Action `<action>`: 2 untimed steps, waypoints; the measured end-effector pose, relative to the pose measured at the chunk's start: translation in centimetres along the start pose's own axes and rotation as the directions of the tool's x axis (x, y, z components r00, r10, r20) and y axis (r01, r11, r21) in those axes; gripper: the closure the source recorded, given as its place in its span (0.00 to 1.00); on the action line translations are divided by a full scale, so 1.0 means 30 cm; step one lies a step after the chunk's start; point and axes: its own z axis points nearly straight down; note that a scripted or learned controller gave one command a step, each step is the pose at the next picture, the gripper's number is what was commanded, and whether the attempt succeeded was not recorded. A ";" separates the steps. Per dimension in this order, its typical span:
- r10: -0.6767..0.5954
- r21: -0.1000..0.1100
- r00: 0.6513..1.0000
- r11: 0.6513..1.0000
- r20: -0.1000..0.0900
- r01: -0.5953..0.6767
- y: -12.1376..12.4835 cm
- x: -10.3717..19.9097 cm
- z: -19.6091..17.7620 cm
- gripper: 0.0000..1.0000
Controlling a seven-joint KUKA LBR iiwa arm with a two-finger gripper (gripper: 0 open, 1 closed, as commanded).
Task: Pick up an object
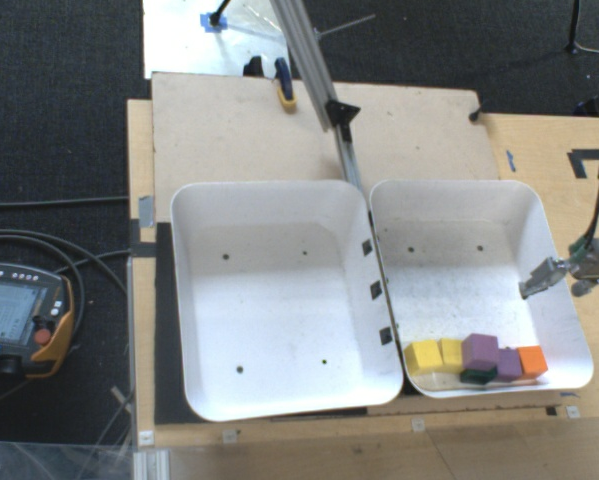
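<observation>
Blocks (476, 357) line right bin's (459, 218) near wall.

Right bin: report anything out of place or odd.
Nothing damaged or spilled. The blocks are all crowded along the right bin's near wall, some touching. The gripper sits at its right rim, apart from them.

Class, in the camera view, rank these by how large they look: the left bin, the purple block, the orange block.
1. left bin
2. purple block
3. orange block, only slightly smaller than the purple one
</observation>
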 end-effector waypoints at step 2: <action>-0.005 -0.004 1.000 1.000 0.002 0.005 0.000 0.070 0.017 1.00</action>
